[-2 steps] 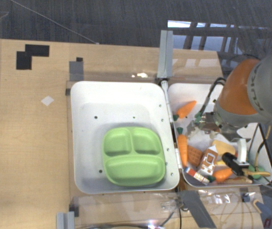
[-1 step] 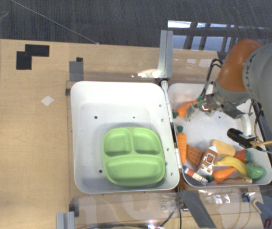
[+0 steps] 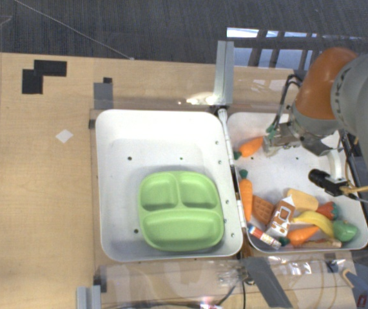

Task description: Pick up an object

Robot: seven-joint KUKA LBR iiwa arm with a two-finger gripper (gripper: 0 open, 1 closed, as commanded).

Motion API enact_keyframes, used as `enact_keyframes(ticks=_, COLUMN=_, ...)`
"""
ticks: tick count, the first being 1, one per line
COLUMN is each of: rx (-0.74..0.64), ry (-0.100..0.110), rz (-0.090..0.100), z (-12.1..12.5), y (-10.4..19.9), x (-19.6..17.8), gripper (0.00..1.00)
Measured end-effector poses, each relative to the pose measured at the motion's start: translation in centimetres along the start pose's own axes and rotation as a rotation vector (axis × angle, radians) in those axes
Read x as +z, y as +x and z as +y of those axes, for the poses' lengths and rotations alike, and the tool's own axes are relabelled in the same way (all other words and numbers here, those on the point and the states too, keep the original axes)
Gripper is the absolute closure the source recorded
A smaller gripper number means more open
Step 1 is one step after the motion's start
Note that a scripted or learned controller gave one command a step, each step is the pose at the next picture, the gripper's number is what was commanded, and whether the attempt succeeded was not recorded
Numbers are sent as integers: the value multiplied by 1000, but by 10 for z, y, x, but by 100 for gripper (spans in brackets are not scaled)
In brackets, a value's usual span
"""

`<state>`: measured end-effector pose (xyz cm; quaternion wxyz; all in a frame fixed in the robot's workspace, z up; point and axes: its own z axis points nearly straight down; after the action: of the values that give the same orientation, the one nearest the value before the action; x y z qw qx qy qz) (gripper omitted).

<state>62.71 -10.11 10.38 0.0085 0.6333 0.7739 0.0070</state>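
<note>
Jaws (image 3: pixel 275 140) sit low in the right bin (image 3: pixel 287 172), and whether they are parted or pressed together I cannot tell — their tips blur against the white floor. Just left of the jaws, almost touching, lies a small carrot (image 3: pixel 251 147), its long axis slanting up toward them. More toy food is heaped well below the jaws; a green plate (image 3: pixel 181 210) fills the left bin.

Grey arm (image 3: pixel 364 95), orange band (image 3: pixel 319 85)
</note>
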Motion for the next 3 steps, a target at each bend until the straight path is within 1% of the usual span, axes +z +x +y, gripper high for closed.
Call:
enact_keyframes(ticks=1, rx=3, ry=2, rz=-1, z=-1, y=-2, x=0, gripper=0)
enact_keyframes(ticks=2, rx=-2, ry=42, rz=10, z=39, y=0, x=16, gripper=0)
enact_keyframes(ticks=3, rx=-10, ry=36, rz=9, z=42, y=2, x=2, gripper=100)
